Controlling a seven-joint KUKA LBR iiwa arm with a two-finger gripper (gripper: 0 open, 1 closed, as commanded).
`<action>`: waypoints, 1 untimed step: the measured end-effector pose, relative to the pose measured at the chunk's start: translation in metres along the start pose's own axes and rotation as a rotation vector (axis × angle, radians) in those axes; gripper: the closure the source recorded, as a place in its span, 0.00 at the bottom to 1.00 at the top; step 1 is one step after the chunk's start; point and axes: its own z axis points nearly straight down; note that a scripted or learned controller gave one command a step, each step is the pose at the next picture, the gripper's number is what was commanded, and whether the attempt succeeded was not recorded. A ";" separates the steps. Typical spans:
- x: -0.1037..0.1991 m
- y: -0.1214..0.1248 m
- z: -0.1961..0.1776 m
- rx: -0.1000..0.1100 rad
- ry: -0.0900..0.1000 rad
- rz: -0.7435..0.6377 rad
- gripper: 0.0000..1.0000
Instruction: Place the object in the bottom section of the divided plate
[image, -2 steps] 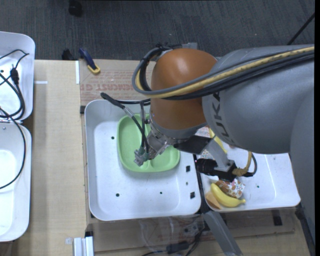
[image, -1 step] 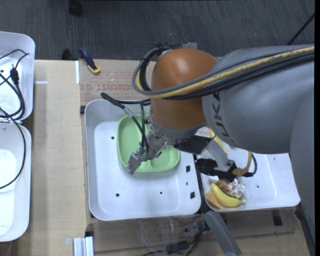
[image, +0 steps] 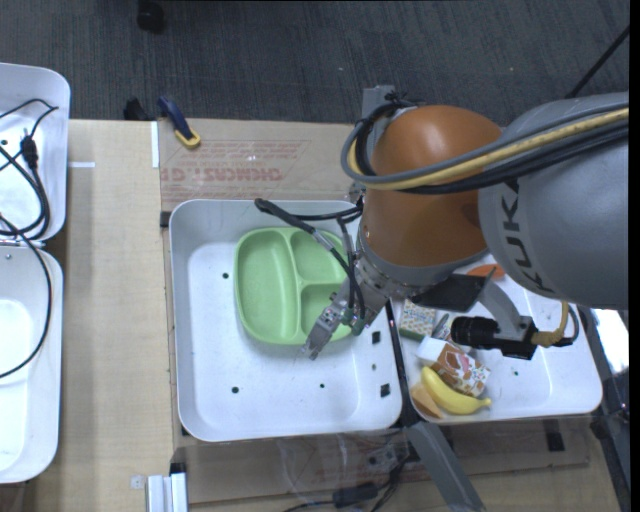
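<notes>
Reaching in from the right of the frame, the grey arm with its orange band (image: 430, 190) covers much of the upper middle, and its gripper (image: 335, 325) hangs over the lower right edge of the green divided plate (image: 285, 285). One grey finger (image: 322, 332) points down and to the left, its tip just past the plate's lower rim; whether the jaws stand wide or narrow, or hold anything, cannot be told from this angle. The plate lies in the left bin (image: 200, 330), in that bin's upper middle, with its large section toward the frame's left and two smaller sections toward the right, partly hidden by the wrist. Over in the right bin (image: 560, 395), toward the lower right of the frame, lie a banana (image: 450, 393), a patterned packet (image: 465, 368) just above it, and a small speckled box (image: 418, 320).
</notes>
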 end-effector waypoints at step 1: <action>-0.002 0.000 -0.006 0.005 0.002 0.003 1.00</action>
